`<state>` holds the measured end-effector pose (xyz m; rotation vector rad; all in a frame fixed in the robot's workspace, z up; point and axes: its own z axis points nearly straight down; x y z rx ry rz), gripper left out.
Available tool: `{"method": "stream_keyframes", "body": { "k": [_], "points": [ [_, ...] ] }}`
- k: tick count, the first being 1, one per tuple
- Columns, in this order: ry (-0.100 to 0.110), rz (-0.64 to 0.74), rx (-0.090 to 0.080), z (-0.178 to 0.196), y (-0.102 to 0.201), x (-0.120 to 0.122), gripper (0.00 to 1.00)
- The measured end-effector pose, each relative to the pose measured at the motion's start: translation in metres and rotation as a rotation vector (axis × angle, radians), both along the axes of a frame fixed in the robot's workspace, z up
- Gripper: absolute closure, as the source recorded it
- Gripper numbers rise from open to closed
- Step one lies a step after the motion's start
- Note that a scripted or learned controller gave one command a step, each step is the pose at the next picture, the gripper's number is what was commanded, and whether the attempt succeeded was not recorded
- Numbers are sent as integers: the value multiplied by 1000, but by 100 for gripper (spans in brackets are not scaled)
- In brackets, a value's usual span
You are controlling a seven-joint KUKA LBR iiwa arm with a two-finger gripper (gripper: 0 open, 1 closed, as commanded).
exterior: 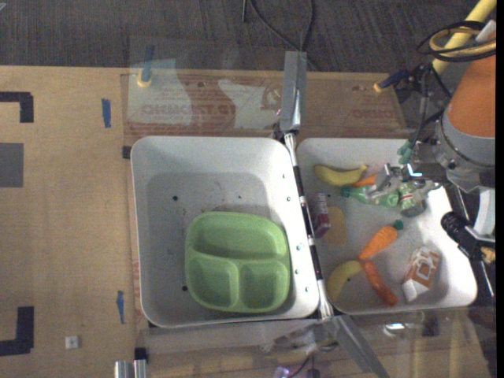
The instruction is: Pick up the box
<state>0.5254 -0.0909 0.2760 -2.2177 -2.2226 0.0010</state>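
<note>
While jaws point(394, 181) hang above the banana point(340, 174), I cannot tell their spread.

A pale wooden table point(63, 235) fills most of the scene, its surface light tan and evenly lit. Black tape corner marks point(20, 105) sit along its left side, and short strips of blue tape point(105, 113) are stuck here and there. Beyond the far edge lies dark grey carpet floor point(118, 14), with a thin black cable point(279, 10) looping across it. A grey metal bar point(293, 91) stands at the table's far side.
</note>
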Motion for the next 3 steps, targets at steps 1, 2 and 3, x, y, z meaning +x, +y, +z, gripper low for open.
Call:
{"method": "stream_keyframes", "body": {
  "k": [1, 2, 3],
  "points": [
    [-1, 43, 0, -92, 75, -38, 0],
    [-3, -105, -2, -41, 13, 19, 0],
    [-23, 6, -4, -161, -5, 27, 0]
  ]
}}
